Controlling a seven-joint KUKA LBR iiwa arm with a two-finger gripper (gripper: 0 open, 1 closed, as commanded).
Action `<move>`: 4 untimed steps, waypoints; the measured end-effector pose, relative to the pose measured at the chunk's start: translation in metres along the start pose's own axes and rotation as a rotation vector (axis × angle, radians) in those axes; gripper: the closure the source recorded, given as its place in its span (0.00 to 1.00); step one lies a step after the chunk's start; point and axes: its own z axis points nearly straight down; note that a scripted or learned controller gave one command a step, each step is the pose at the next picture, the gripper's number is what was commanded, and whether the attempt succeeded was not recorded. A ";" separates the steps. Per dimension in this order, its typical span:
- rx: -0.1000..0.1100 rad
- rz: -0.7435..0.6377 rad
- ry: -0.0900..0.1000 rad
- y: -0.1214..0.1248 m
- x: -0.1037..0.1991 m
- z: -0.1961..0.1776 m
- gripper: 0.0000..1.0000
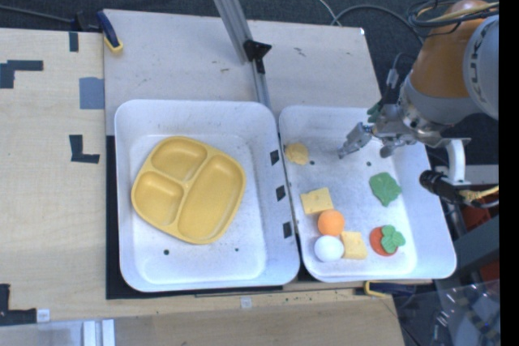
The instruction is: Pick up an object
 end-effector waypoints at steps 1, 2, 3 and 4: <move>0.008 0.004 -0.001 0.003 -0.037 0.089 0.00; -0.005 -0.001 -0.002 0.037 -0.049 0.049 0.00; -0.001 0.000 -0.001 0.081 -0.075 0.085 0.00; -0.001 0.000 -0.002 0.080 -0.074 0.083 0.00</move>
